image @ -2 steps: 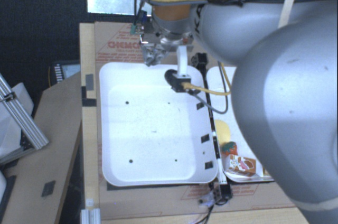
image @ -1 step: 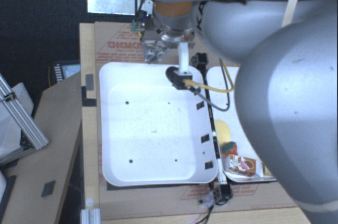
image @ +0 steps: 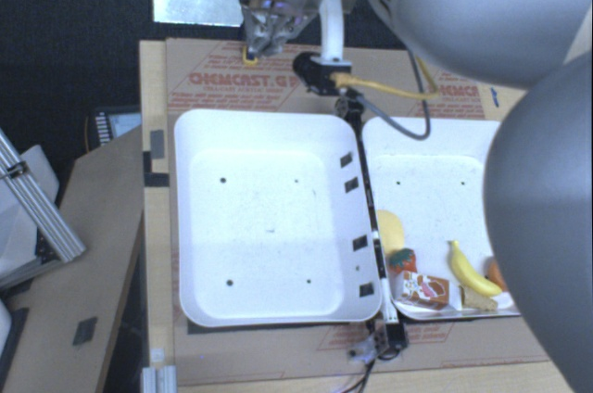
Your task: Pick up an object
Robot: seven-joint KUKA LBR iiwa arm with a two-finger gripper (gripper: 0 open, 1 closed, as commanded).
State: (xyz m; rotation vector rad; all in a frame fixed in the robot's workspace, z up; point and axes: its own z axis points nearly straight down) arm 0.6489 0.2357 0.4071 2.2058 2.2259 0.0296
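Grey and smooth, the arm [image: 491, 2] looms closest to the lens, a fat rounded casing that hides much of the right bin [image: 435, 178], so anything lying under it cannot be judged. Next in bulk, the left bin [image: 190, 196] is a shallow white tray with rounded corners and a faintly scuffed floor marked by a few dark dots. Both trays rest on printed brown cardboard [image: 213, 81], flat and matte. Up at the far edge the gripper [image: 264, 44] hangs over that cardboard, well apart from every object; whether it is spread or closed I cannot tell. The pickable things crowd the right bin's near corner: a curved, glossy banana [image: 466, 269], a small flat printed packet [image: 424, 289], a pale yellow rounded piece [image: 389, 229] against the dividing wall, and a small red item [image: 402, 260]. Packed this tightly beside the wall, they invite trouble: a descent could strike the rim, pinch two items together, or slip off the banana's slick curve.
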